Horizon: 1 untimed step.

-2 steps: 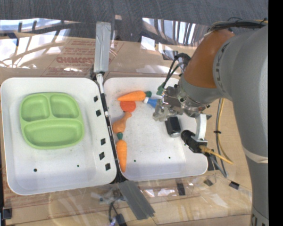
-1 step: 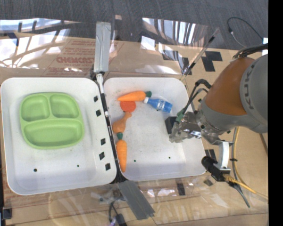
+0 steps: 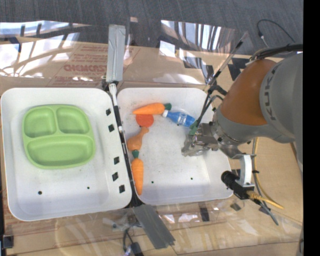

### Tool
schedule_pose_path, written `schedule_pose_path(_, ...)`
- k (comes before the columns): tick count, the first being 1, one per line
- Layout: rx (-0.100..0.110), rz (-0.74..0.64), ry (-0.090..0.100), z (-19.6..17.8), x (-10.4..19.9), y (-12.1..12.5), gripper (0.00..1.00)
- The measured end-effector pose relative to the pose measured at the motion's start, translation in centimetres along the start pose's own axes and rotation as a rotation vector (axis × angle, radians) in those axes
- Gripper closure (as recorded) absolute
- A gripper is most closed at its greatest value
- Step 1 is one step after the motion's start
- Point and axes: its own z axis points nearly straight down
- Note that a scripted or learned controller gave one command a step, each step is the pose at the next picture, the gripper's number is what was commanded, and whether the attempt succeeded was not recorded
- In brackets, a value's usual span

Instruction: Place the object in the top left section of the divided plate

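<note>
Camera view: gripper (image 3: 194,144), finger state impossible to tell, hovers in the right bin (image 3: 165,193) just below the blue bottle (image 3: 180,118); grasp pending, green divided plate (image 3: 57,136) far to its left.

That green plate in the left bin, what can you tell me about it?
The plate is light green, looks like smooth plastic, and has rounded corners. Raised ridges split it into three sections: two small ones along the top and one wide one below. It lies flat and face up in the upper left part of the left bin, touching only the bin's floor. The carrots and bottle lie in the other bin.
</note>
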Motion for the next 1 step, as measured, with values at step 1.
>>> schedule_pose_path(1,0.001,0.113,-0.001,-0.64,11.67,-0.26,1.00)
